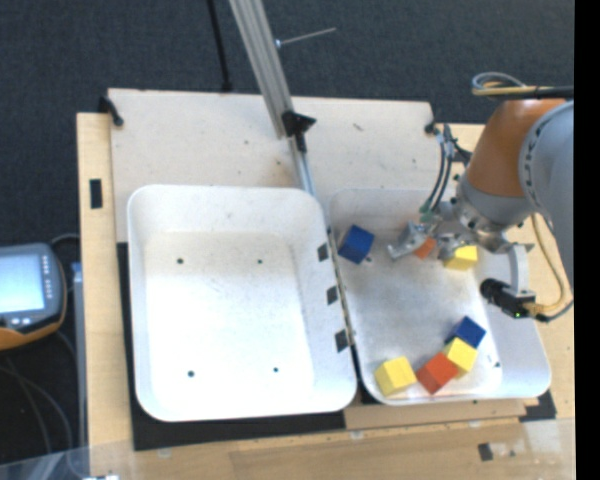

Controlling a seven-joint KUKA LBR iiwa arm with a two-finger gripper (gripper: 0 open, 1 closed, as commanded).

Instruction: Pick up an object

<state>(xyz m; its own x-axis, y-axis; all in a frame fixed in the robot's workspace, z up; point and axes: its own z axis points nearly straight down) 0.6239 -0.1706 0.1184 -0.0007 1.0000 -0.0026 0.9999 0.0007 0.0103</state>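
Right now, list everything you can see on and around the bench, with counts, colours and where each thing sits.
Bins: 2, white, side by side on the bench; left bin, right bin.
Blue blocks: 2, right bin; one near its upper left, one at lower right.
Yellow blocks: 3, right bin; one beside the gripper, two near the front edge.
Orange-red block: 1, front edge.
Small orange piece: 1, at the gripper.
Metal rail: 1, silver, slanting over the bench.
Screen device: 1, grey, far left.
Arm: 1, grey with orange band; gripper over the right bin.

Pale wooden table [210,128] with two bins

Two shallow white plastic bins sit side by side on it: the left bin [145,298] and the right bin [525,368], edges touching.
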